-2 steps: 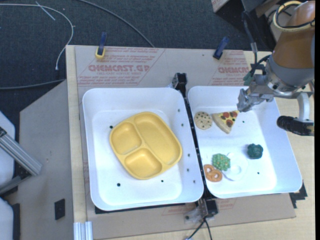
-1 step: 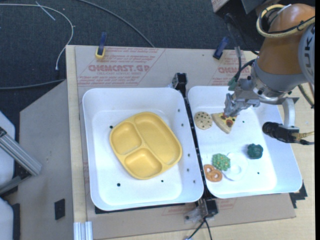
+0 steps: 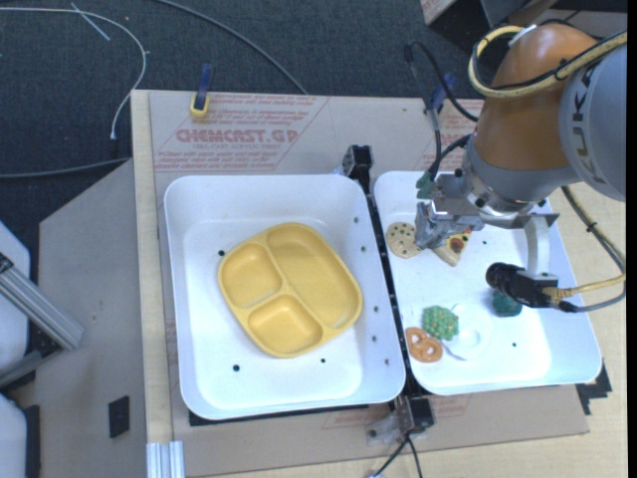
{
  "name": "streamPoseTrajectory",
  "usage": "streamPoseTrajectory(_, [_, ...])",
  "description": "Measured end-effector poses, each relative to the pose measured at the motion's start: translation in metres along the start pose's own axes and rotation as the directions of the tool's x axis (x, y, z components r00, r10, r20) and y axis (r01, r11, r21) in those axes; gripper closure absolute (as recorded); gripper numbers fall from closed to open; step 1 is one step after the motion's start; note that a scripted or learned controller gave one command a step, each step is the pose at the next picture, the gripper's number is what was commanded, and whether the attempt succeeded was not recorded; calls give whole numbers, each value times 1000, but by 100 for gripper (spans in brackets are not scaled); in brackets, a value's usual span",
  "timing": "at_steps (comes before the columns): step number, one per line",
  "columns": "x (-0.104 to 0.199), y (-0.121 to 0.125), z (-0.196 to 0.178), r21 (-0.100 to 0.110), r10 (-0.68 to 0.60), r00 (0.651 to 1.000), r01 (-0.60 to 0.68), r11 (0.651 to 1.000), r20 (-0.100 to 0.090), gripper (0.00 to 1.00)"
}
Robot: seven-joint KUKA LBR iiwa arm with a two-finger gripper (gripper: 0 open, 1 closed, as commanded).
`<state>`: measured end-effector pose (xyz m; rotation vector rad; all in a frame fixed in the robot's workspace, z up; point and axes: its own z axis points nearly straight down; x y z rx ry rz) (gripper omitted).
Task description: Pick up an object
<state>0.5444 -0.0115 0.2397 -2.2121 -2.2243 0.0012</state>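
Jaws (image 3: pixel 438 235) over right white bin (image 3: pixel 567 361) on cardboard-topped bench (image 3: pixel 249 132), dark carpet (image 3: pixel 70 78) around.

so the divided tray (image 3: pixel 290 288) sits in the left bin (image 3: pixel 189 207), while the cracker (image 3: pixel 401 237), pretzel (image 3: pixel 424 346) and broccoli (image 3: pixel 440 320) lie toward the right bin's (image 3: pixel 557 361) 9 o'clock side

In the right bin (image 3: pixel 567 361), several small objects lie scattered. A round tan cracker-like disc (image 3: pixel 401 238) with dark dots sits flat near the bin's 9 o'clock wall. Just beside it toward 3 o'clock lies a small tan piece (image 3: pixel 453 246) with a red spot, partly hidden. A green, bumpy, broccoli-like piece (image 3: pixel 440 321) rests toward 6 o'clock, with an orange pretzel-shaped item (image 3: pixel 424 346) touching it at 7 o'clock. A dark teal lump (image 3: pixel 507 305) lies toward 3 o'clock, well apart.
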Motion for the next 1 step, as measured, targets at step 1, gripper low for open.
streamPoseTrajectory(1, [52, -4, -3, -2, -1, 1000, 1, 1000, -1, 100])
